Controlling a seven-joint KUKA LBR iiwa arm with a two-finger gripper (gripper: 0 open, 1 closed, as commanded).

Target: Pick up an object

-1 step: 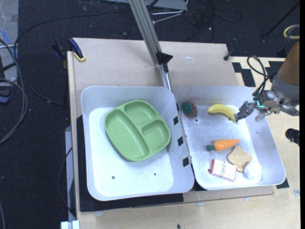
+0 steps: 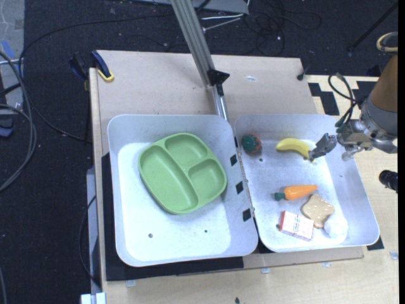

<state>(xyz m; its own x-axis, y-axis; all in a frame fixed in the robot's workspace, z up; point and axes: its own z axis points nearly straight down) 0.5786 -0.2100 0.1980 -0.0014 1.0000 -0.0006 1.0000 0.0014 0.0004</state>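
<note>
Two white bins are shown side by side: the left bin point(image 2: 126, 233) holds a green divided plate point(image 2: 182, 172). The right bin point(image 2: 361, 195) holds a banana point(image 2: 293, 146), carrot point(image 2: 297, 192), toast-shaped piece point(image 2: 317, 209), red-and-white box point(image 2: 296, 225) and small red-green fruit point(image 2: 252, 144). The gripper point(image 2: 319, 149) is seen just beside the banana's right end; whether it is released or clenched cannot be told.

In the right bin lie a yellow banana point(image 2: 293, 146) at the far side, a round red-and-green fruit point(image 2: 252, 144) to its left, an orange carrot point(image 2: 297, 192) mid-bin, then a tan toast piece point(image 2: 317, 210) and red-white box point(image 2: 296, 225) nearest.
</note>
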